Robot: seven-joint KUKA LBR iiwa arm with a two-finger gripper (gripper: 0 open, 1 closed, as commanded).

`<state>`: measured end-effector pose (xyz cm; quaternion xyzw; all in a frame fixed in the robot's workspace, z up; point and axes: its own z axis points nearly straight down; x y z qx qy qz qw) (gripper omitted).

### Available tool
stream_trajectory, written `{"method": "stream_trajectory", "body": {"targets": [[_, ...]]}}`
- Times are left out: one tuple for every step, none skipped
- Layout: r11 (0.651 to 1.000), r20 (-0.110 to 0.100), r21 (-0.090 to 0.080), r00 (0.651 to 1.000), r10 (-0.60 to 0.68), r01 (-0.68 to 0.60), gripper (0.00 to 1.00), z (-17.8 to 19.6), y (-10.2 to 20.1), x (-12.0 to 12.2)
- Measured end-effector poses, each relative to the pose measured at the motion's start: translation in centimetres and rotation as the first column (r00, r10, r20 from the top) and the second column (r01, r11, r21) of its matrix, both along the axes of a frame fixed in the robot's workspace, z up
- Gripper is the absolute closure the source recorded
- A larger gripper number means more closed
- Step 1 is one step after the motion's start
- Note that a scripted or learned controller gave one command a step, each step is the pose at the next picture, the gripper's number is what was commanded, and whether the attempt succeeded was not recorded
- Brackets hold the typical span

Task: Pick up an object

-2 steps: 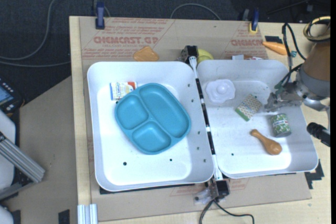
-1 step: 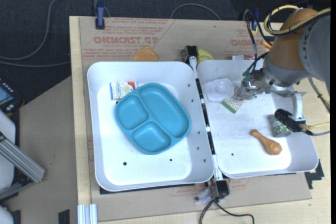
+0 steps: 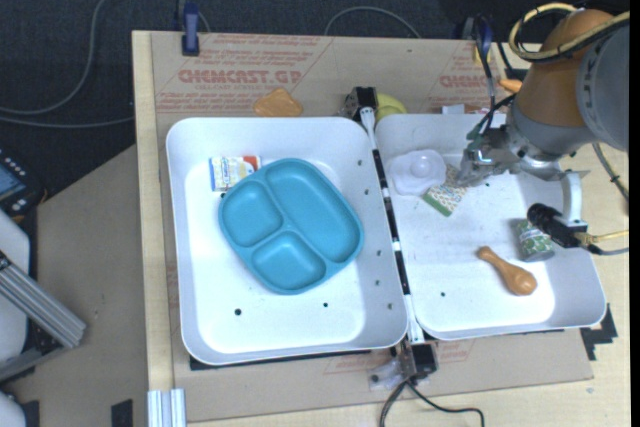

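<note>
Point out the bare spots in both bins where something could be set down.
Left bin: the near strip below the blue divided plate. Right bin: the near-left floor, between the centre rim and the wooden spoon. The far part is crowded around the tool and green packet.

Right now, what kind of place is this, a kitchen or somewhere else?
Probably a robot lab or workshop, not a kitchen. A robot arm reaches over two white bins set on a bench with cables running across the dark floor. The blue plate and wooden spoon look like practice things.
</note>
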<state>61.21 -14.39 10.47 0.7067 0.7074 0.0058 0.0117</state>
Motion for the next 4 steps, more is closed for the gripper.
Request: {"method": "stream_trajectory", "body": {"targets": [[1.000,0.000,0.000,1.000,0.000,0.000,1.00,0.9,0.0,0.0],[1.000,0.003,-0.001,1.000,0.001,-0.001,1.00,1.9,0.0,0.1],[1.000,0.005,-0.002,1.000,0.002,-0.002,1.00,3.0,0.1,0.1],[1.000,0.007,-0.002,1.000,0.002,-0.002,1.00,4.0,0.1,0.2]]}}
